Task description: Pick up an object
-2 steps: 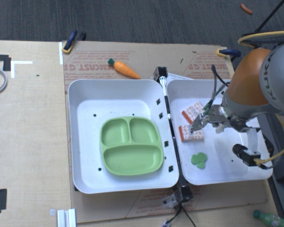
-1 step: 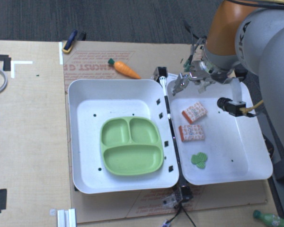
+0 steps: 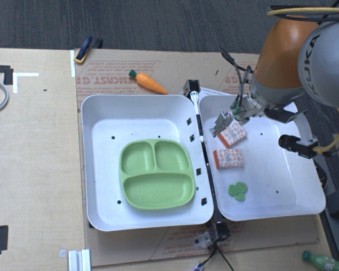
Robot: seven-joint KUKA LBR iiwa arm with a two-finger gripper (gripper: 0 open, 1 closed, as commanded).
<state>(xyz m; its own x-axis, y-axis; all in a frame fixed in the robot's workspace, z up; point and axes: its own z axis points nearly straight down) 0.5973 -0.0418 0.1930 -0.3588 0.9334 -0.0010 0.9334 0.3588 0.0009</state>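
Gripper point(image 3: 221, 123) is down in the right bin point(image 3: 305, 205), near its back left corner, right at the upper small box point(image 3: 233, 134). Can't tell how far the jaws are open or whether anything sits between them; the wrist and cabling cover that spot. I wouldn't call it a grasp.

Risks, as I judge them:
- The upper box sits tilted, touching or just beside the jaws on their near right side. If the jaws close off-centre on a corner, the box likely twists out or gets shoved instead of clamped.
- The lower small box point(image 3: 229, 158) lies just in front of the jaws, close to the upper one. A push on the upper box could knock it, or the jaws could catch both edges and hold neither.
- The bin's left wall and the divider are just left of the jaws (little room on that side), so a finger could clip the wall on closing or lifting.

Candidate objects: both boxes are small cartons, white with red-orange print, flat sided, probably light and rigid, fine for a two-finger pinch across the short side. A green crumpled-looking item point(image 3: 237, 191) lies farther in front of the jaws, well apart, low and irregular, harder to pinch.

The green divided plate point(image 3: 156, 174) sits in the left bin point(image 3: 101, 117), across the divider to the jaws' left, out of play.
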